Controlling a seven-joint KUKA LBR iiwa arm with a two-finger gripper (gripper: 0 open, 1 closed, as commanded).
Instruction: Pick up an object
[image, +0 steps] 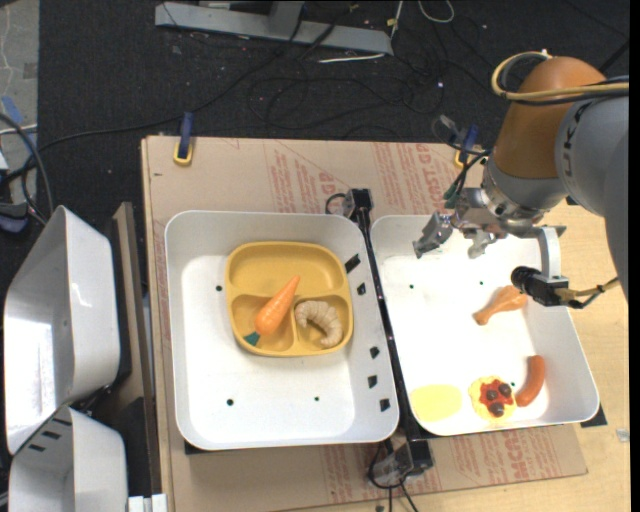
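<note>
The gripper (458, 236) hangs over the far edge of the right bin (420, 290), fingers spread wide and holding nothing. A drumstick (499, 304), sausage (531, 379), pizza slice (492, 395) and yellow disc (436, 402) lie below. In the left bin (200, 320), a yellow plate (250, 270) holds a carrot (276, 306) and shrimp (321, 320).
</note>
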